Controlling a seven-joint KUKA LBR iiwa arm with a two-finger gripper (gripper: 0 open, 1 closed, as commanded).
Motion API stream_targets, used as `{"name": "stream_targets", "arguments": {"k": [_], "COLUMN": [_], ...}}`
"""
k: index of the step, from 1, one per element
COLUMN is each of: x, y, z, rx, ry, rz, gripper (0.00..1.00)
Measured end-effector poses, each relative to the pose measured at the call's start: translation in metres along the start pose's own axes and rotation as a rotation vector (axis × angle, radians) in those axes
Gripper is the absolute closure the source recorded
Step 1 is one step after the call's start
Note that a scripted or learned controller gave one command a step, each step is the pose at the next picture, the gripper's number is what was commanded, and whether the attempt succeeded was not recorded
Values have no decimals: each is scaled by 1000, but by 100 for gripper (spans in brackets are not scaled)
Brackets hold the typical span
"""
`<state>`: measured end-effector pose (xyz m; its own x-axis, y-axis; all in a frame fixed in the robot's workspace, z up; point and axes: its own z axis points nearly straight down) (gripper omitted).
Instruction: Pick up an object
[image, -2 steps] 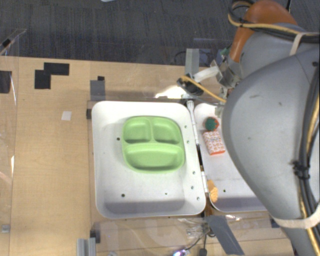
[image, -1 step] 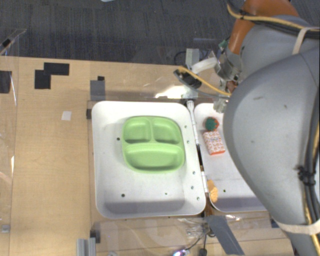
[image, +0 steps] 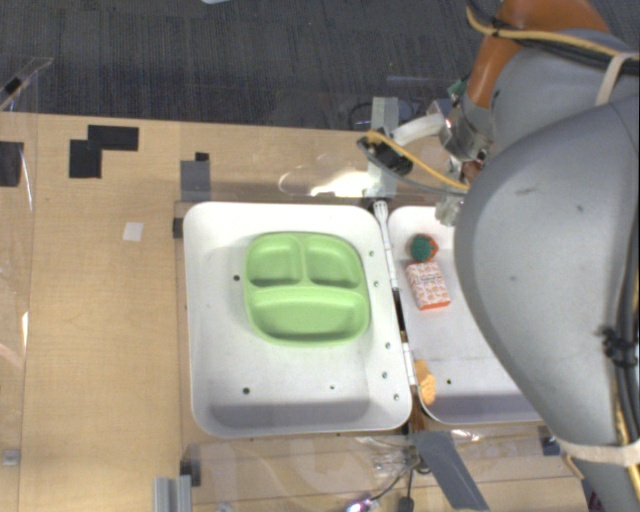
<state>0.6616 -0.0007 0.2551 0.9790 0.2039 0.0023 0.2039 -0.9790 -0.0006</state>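
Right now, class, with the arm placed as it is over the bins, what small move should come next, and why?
Probably a short move toward the small patterned box, lining up above it. It lies flat in the right bin, with a small round green object just beyond it. The end effector is hidden behind the arm.

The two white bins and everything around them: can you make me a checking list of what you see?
Surface: wooden bench bearing a left bin and a right bin, side by side.
Job's things: green divided plate in the left bin; small patterned box and a green and red ball in the right bin; an orange thing at its near left edge, too hidden to name.
Clutter: black tape marks on the bench.
Gripper: hidden; the grey arm covers much of the right bin.
Cables: yellow cable near the wrist.
Surroundings: dark floor behind.
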Motion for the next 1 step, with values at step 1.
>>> {"name": "stream_targets", "arguments": {"k": [1], "x": [-7], "y": [23], "z": [47], "rx": [-1], "ry": [-2], "rz": [-3], "gripper": [100]}}
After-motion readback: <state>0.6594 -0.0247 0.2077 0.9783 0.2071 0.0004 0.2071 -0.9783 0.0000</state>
